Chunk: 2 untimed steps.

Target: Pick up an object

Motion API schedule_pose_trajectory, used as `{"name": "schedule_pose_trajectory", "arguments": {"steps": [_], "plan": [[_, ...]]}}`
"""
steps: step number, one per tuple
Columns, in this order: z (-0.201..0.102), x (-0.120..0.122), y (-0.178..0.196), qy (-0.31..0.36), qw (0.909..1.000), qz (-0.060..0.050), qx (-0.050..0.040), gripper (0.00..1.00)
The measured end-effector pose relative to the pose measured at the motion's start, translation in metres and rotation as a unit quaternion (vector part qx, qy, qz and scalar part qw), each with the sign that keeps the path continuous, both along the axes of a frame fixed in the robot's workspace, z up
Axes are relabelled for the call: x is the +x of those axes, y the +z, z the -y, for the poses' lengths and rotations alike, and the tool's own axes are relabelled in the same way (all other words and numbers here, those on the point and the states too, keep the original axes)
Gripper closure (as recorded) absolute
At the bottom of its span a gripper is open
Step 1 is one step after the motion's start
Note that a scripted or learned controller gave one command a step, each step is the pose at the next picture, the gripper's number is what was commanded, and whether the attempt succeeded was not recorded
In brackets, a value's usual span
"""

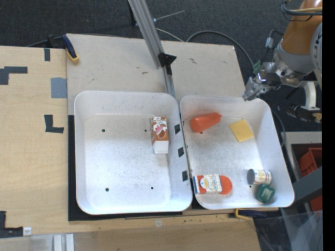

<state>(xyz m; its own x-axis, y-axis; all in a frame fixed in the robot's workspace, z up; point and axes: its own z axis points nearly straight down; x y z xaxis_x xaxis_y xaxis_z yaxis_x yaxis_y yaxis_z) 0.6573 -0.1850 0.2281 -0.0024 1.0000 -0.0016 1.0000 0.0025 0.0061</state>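
Observation:
The gripper hangs at the far right corner of the right bin, just outside its rim, and nothing shows between its tips. Inside that bin lie an orange carrot-shaped toy, a yellow block, a red and white packet, a small can on its side and a green object. A small brown and white carton lies in the left bin near its right wall.
A slanted metal pole runs from the top down to the divide between the bins. Cables lie on the board behind the bins. A wooden bench surface lies left of the bins.

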Motion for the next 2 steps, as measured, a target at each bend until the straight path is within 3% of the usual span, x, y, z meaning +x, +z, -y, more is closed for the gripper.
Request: {"name": "schedule_pose_trajectory", "arguments": {"steps": [1, 2], "plan": [[0.0, 0.001, 0.048, 0.0, 1.0, 0.0, 0.0001, 1.0], [-0.046, -0.006, 0.037, 0.001, 1.0, -0.004, 0.001, 1.0]]}}
